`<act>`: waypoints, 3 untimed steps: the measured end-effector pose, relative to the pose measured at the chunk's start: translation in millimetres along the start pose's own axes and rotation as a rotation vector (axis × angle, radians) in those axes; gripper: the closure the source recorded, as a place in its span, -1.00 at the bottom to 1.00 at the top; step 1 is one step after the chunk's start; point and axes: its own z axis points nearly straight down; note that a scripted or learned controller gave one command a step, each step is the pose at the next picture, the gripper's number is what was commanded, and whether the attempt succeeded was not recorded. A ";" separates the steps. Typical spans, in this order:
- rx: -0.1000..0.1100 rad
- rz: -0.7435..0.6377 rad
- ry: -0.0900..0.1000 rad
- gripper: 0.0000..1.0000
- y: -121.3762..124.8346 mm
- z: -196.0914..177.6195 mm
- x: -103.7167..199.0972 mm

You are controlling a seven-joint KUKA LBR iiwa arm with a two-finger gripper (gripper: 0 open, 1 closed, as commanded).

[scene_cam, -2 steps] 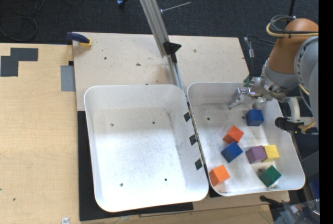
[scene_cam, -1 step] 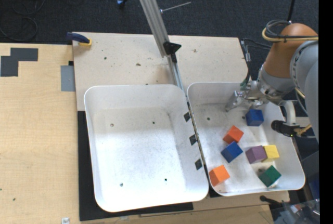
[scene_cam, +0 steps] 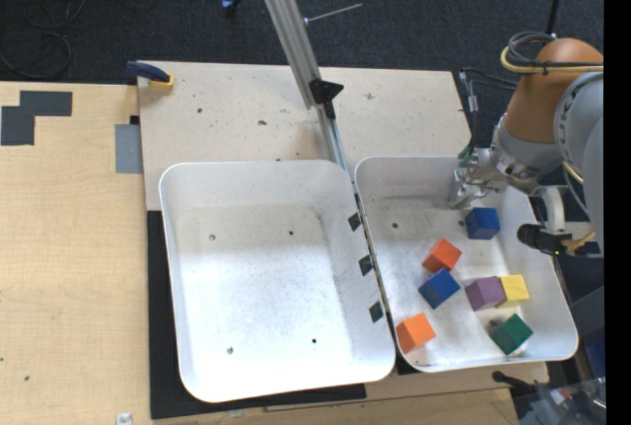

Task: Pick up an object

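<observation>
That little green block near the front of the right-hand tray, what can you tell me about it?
The green block is a small cube, matte and solid-looking, with a lighter top face and darker sides. It sits flat but turned at an angle on the floor of the right bin, in the near right corner close to the rim. The purple block and yellow block lie just behind it, apparently without touching. The gripper is far off at the bin's back.
</observation>
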 end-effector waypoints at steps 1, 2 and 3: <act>-0.007 0.004 -0.002 1.00 -5.2 -54.4 -7.2; -0.008 0.004 -0.001 1.00 -4.3 -108.3 -8.0; -0.002 0.001 0.002 1.00 -5.6 -120.8 40.8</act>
